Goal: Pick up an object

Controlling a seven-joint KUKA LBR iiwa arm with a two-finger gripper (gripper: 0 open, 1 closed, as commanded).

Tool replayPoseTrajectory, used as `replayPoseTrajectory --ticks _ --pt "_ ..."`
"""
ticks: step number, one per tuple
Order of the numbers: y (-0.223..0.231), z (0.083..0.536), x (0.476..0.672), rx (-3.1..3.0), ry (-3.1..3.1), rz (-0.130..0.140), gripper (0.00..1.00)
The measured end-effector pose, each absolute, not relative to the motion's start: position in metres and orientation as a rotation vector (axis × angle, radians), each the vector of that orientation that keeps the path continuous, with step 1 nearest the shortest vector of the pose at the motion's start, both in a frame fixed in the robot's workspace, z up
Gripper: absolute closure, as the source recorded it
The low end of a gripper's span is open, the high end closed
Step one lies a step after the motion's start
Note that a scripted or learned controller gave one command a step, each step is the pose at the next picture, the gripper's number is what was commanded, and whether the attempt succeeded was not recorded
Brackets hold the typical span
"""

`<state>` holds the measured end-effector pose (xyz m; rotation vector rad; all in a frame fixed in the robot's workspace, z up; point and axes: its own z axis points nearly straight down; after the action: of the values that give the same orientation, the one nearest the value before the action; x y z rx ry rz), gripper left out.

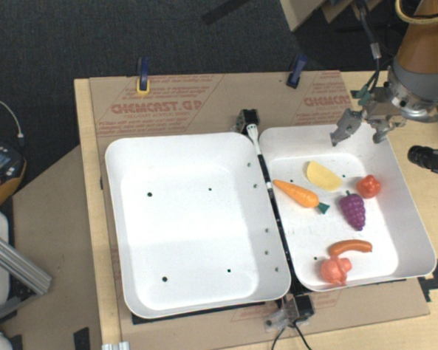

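Fingers (345, 132) apart, holding nothing, over right bin (410, 218) far edge. Carrot (297, 193), lemon slice (323, 175), tomato (368, 186), grapes (353, 210) lie unobstructed below. Arm (419, 55) enters from right.

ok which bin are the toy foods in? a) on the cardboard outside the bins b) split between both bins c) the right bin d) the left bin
c: the carrot, yellow piece, tomato, grapes, orange-red sausage-shaped piece and pink piece all lie inside the right bin, below the gripper.
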<state>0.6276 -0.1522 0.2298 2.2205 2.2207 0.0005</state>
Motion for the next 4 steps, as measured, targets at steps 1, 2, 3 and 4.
replayPoseTrajectory --ticks 1,2,3,4 --pt "-0.161 0.121 0.615 2.229 2.226 -0.009 0.0" --pt "-0.11 0.082 0.586 2.224 2.231 -0.004 0.0" --pt "-0.058 0.193 0.654 2.204 2.222 0.019 0.0" --pt "-0.062 0.196 0.65 2.217 2.222 0.003 1.0"
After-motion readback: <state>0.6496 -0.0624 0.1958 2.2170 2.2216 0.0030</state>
